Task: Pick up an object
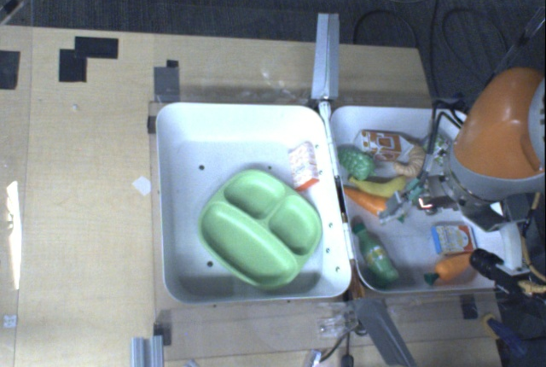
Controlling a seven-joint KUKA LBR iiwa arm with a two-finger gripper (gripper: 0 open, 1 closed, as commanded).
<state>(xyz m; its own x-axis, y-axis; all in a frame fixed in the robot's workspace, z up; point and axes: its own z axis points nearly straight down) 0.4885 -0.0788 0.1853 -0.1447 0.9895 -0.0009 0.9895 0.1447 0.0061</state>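
Smooth green three-part plate [260, 226] fills left bin [171, 186]; gripper [408, 201] grasp unclear above carrot [368, 201].

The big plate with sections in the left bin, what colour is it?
Light green, seen in the camera view.

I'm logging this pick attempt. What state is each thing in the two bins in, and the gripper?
green divided plate: lying flat, tilted diagonally, in the left bin.
small packet: lying against the left bin's right wall.
banana: lying in the right bin, untouched.
carrot: lying flat beside the banana.
green bottle: on its side.
gripper: low over the right bin, holding nothing visible.
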